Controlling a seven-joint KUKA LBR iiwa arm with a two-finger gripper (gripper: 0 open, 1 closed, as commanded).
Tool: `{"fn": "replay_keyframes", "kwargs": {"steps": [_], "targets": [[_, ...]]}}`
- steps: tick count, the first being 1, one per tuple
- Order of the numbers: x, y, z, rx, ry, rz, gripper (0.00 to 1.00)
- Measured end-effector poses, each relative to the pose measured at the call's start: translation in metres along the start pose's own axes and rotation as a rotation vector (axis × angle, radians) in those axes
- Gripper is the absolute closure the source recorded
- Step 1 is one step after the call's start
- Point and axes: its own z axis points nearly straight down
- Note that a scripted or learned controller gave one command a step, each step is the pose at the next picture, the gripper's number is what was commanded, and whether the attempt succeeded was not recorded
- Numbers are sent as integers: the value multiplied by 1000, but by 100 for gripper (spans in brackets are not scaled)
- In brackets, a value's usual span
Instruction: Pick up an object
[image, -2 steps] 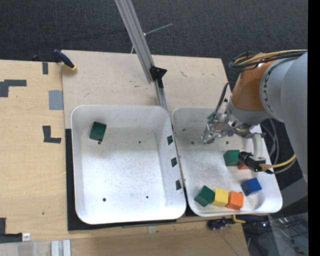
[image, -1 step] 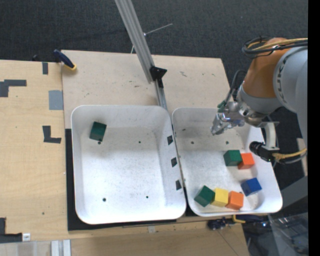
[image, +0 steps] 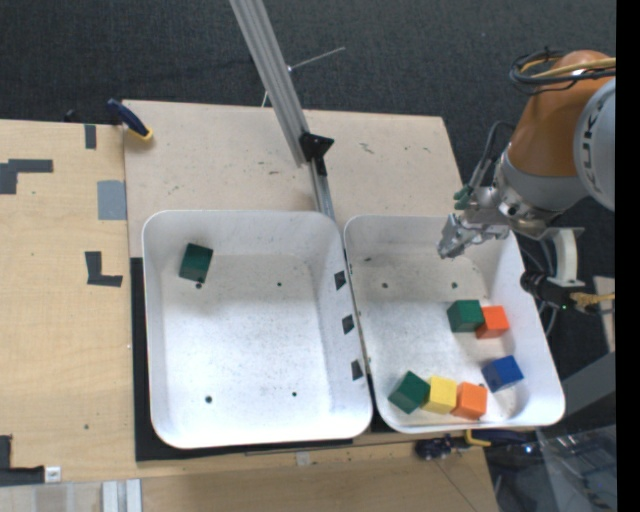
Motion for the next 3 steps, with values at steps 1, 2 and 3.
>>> {"fn": "replay_keyframes", "kwargs": {"steps": [1,2,3], "targets": [[1,2,-53,-2,0,-2,100],[47,-6,-44,5,0,-3,100],[97,-13,-31,6,1,-4,100]]}}
